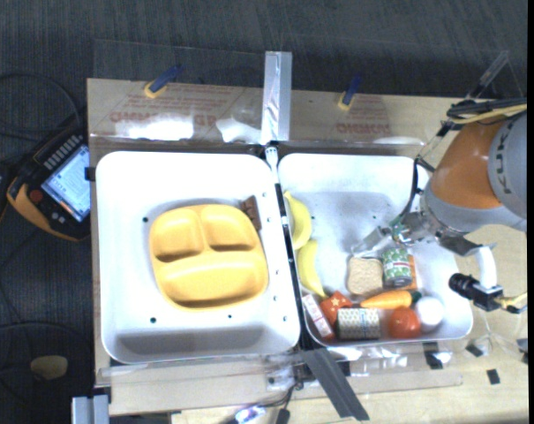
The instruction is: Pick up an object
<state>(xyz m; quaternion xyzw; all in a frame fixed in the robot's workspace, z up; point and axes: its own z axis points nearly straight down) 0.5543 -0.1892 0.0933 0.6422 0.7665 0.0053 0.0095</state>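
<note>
While a glossy moulded yellow tray [209, 254] fills the left bin [116, 325], the gripper [397, 235] hangs over the right bin's [337, 179] cluttered near edge, claw state unclear.

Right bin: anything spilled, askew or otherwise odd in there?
Nothing spilled. The toy food is crowded into the right bin's near corner, with the bananas leaning against the divider and the small can tilted. The yellow tray sits slightly askew in the left bin.

- Bright, even light from overhead; the white bins [187, 170] verge on overexposed.
- Glare streaks the clear plastic sheet [196, 113] behind them.
- Shadows are soft and short, pooling under the yellow tray [209, 254].
- Overall focus is slightly soft and grainy; the dark floor [249, 11] loses detail.
</note>
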